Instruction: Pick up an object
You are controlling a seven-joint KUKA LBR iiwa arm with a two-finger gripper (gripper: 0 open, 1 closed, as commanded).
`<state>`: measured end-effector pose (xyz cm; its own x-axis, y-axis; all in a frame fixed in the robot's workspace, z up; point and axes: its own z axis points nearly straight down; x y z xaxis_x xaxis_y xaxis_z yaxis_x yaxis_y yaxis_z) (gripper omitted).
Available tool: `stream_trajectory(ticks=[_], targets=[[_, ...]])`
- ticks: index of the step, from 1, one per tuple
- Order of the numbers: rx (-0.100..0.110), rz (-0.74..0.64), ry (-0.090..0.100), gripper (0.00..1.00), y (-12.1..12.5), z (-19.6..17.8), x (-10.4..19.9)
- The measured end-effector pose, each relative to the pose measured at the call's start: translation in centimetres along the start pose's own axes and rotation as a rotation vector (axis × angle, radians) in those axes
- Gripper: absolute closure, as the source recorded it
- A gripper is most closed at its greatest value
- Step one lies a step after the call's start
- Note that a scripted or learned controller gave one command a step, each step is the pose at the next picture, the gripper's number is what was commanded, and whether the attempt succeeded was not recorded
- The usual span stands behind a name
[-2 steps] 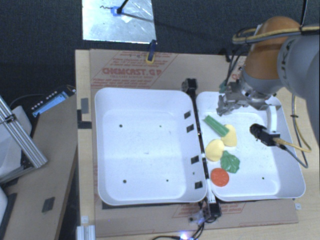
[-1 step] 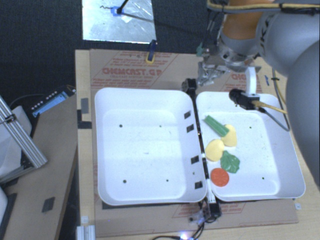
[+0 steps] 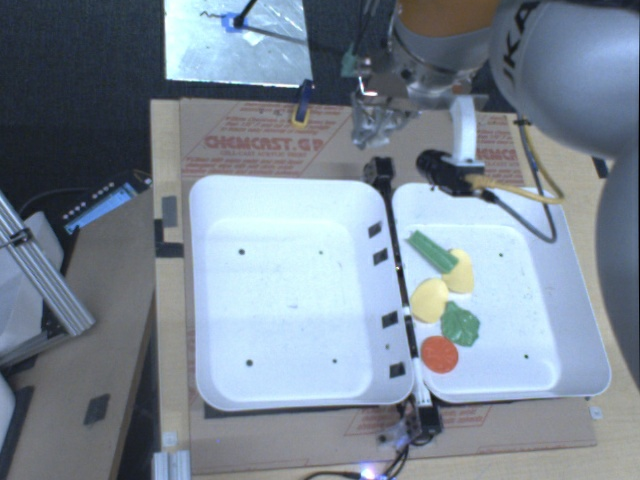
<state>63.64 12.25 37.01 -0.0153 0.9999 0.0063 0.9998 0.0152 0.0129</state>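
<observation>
Several small objects lie in the left part of the right bin (image 3: pixel 560 268): a long green piece (image 3: pixel 431 249), a pale yellow piece (image 3: pixel 461 272), a rounder yellow piece (image 3: pixel 429 301), a green leafy piece (image 3: pixel 462 325) and a red disc (image 3: pixel 439 355). They cluster close together, some touching. My gripper (image 3: pixel 374 134) hangs high over the back edge of the bench, near the divider between the bins and well behind the objects. I see nothing held in it.
The left bin (image 3: pixel 215 268) sits beside the right one on a cardboard sheet (image 3: pixel 250 138). A blue and yellow clip (image 3: pixel 301 107) stands on the cardboard behind the left bin. A shiny foil sheet (image 3: pixel 237 23) lies at the back left.
</observation>
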Motion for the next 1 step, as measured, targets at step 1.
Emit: stream_trajectory(ticks=[1], targets=[[0.006, 0.003, -0.001, 1.00, -1.02, -5.03, 6.60]])
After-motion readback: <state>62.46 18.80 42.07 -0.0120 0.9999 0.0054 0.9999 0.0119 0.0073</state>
